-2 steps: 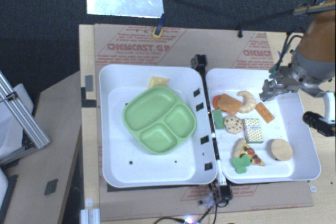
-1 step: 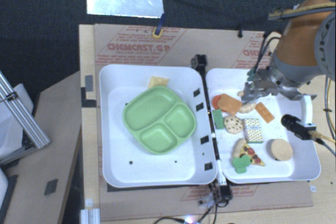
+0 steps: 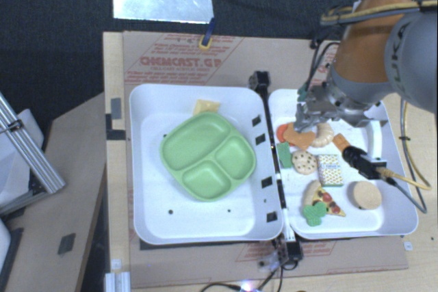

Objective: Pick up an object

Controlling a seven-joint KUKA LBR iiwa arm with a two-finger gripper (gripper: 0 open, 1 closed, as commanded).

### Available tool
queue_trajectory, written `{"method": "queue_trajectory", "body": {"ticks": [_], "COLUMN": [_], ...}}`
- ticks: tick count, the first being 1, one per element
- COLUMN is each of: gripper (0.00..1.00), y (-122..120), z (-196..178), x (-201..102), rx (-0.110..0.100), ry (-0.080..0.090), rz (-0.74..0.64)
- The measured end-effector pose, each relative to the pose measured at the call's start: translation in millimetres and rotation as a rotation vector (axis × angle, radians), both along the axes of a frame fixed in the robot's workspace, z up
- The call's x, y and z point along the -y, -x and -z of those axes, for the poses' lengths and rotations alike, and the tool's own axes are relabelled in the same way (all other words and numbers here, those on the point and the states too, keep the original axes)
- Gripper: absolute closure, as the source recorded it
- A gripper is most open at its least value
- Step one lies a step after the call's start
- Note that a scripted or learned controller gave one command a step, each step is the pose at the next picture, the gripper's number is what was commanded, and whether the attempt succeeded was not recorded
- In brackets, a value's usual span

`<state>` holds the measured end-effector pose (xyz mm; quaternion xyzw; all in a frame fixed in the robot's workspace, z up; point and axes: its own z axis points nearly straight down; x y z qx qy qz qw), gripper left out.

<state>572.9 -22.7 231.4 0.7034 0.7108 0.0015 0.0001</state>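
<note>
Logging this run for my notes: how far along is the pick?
Done: the arm has reached over the right bin, its hand low above the orange food piece. In hand: nothing visibly gripped. Left: grasp and lift; cookie and pizza slice lie untouched.

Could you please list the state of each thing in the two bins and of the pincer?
Green divided plate: upright, compartments bare, in the left bin.
Yellow wedge: flat, behind the plate.
Cookie: flat, in the right bin.
Pizza slice: flat.
Broccoli: touching the pizza slice.
Round bun: lying apart.
Pincer: low over the orange food; grip hidden.
</note>
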Motion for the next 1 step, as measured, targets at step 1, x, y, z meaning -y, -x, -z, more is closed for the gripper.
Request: {"method": "queue_trajectory", "body": {"ticks": [1], "gripper": [1.00], "y": [-11.2], "z": [16.6], "x": [-24.1], "rx": [-0.001], "ry": [0.001], "rz": [0.003]}}
